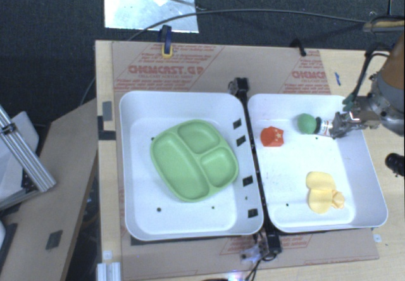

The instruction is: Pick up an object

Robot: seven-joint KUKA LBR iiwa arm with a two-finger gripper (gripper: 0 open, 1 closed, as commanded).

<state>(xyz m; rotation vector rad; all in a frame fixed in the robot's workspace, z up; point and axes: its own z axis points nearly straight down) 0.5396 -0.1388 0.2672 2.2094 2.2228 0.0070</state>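
Note:
The right bin (361, 166) holds three loose objects. A green ball (307, 123) lies near its back edge, a small red block (273, 137) rests at its left side, and a yellow rubber duck (323, 192) lies toward the front. My gripper (335, 128) reaches in from the right at the bin's back right, its tip just to the right of the green ball and almost touching it. Nothing shows between its fingers.
A light green divided plate (193, 159) fills the middle of the left bin (136, 115). Black clips (241, 87) run along the divider between the bins. A cable arcs over the back of the bench. The grey arm (389, 93) stands over the right bin's far right corner.

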